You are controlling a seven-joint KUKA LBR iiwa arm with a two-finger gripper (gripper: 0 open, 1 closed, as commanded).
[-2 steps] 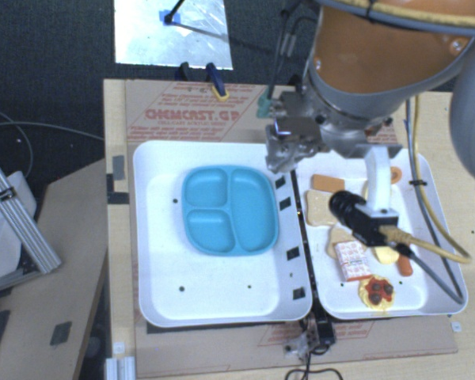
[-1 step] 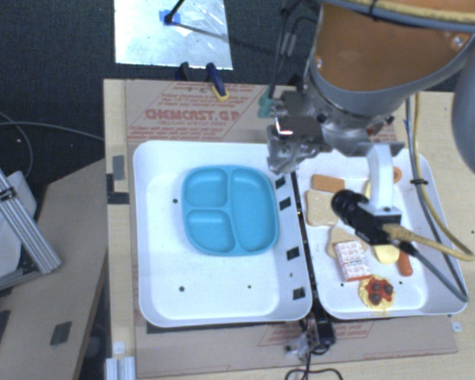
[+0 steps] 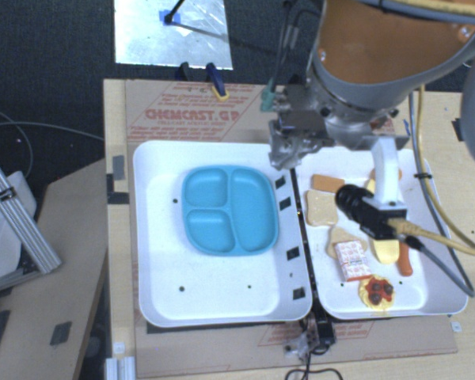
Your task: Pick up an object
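The orange-banded arm (image 3: 396, 22) looms nearest; the tool (image 3: 289, 145), grip state unreadable, risks striking the bin divider (image 3: 299, 236) beside crowded toy food (image 3: 352, 256).

A blue divided plate (image 3: 227, 210) with three compartments lies flat in the left white bin (image 3: 162, 283), a little toward twelve o'clock of the bin's middle. Both bins sit on a brown cardboard sheet (image 3: 186, 111) printed with red lettering. At twelve o'clock of the left bin, a blue and yellow clamp (image 3: 216, 81) grips the cardboard's far edge. Beyond it a shiny metal plate (image 3: 172, 20) lies on the dark floor. At nine o'clock, an aluminium frame bar (image 3: 16, 212) slants across a tan board (image 3: 63, 267).
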